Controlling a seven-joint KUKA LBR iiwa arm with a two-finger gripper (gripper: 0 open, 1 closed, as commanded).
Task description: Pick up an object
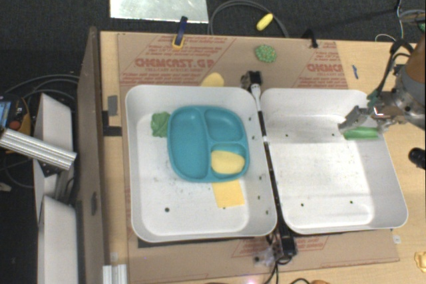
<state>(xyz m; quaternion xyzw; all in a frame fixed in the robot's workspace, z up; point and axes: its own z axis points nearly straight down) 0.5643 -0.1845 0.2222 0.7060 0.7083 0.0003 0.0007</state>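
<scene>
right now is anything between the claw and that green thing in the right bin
Nothing visible. The claw is in the right bin right beside the green thing, which lies just under it on the bin floor with only bare white around it.

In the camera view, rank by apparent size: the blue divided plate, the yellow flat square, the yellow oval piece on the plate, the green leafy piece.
1. Blue divided plate, clearly largest.
2. Yellow flat square and yellow oval piece: too alike to rank.
3. Green leafy piece, smallest, partly hidden by the plate.
</scene>
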